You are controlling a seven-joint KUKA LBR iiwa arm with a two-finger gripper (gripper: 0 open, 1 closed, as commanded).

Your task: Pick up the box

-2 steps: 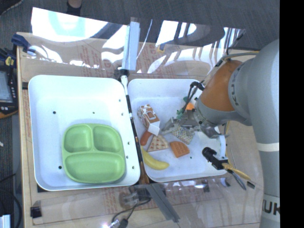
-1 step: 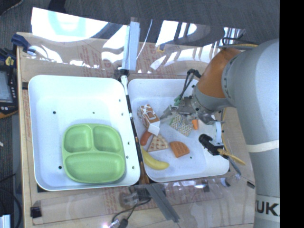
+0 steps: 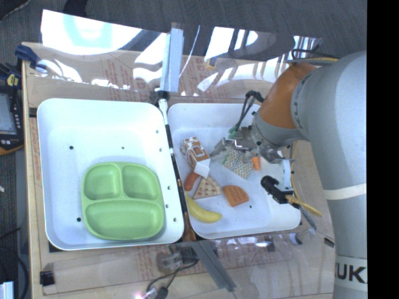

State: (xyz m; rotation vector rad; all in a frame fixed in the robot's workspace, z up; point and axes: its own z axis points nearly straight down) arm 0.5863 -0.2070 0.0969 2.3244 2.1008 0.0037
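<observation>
A wooden bench (image 3: 93, 83) stands on dark carpet, glare streaking its far edge. The left bin (image 3: 56, 123) holds a green divided plate (image 3: 123, 200) toward its near edge. In the right bin (image 3: 283, 220), the box (image 3: 194, 154) lies near the left wall, a banana (image 3: 202, 212) at the near-left corner. The gripper (image 3: 232, 144) hangs mid-bin beside the box; whether it is open, I cannot tell.

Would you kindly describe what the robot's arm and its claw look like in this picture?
The arm is thick, rounded and grey, with an orange band above the wrist and white letters "UK" low on its casing. Thin dark cables run by the wrist. The claw is a small grey metal assembly.
</observation>
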